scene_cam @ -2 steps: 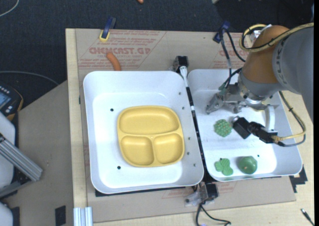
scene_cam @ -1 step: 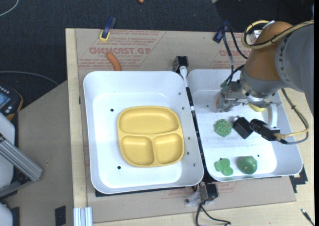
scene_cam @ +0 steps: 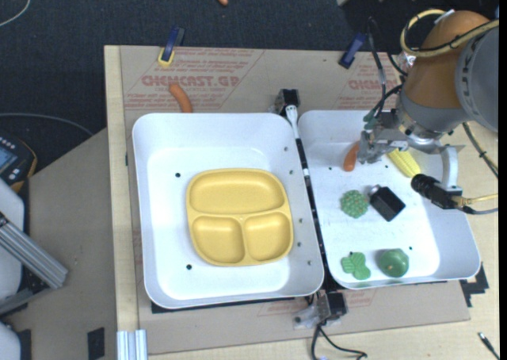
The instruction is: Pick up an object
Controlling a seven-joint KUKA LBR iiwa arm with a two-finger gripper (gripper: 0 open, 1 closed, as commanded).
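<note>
Down on the worktop (scene_cam: 238,73) we see two shallow white bins side by side. The left bin (scene_cam: 158,192) carries a yellow divided plate (scene_cam: 238,216), lying flat near its middle with one long compartment on the far side and two smaller ones on the near side.

The right bin (scene_cam: 451,247) carries the loose things. A small orange carrot (scene_cam: 349,158) lies toward the far left part of it, and a yellow corn piece (scene_cam: 405,162) lies to the right of the carrot. Nearer to us, a green broccoli-like piece (scene_cam: 355,204) sits just beside a black block (scene_cam: 386,202), the block on its right. At the near edge of the bin, a small green leafy piece (scene_cam: 356,265) lies to the left of a round green fruit (scene_cam: 392,262).

The arm (scene_cam: 444,65) reaches in from the right, and its hand (scene_cam: 372,148) hangs over the far part of the right bin, between the carrot and the corn piece and just beside the carrot. We cannot tell whether the hand is apart or together, and we see nothing gripped in it.

Outside the bins, another orange carrot-like piece (scene_cam: 181,97) lies on the worktop beyond the left bin.
</note>
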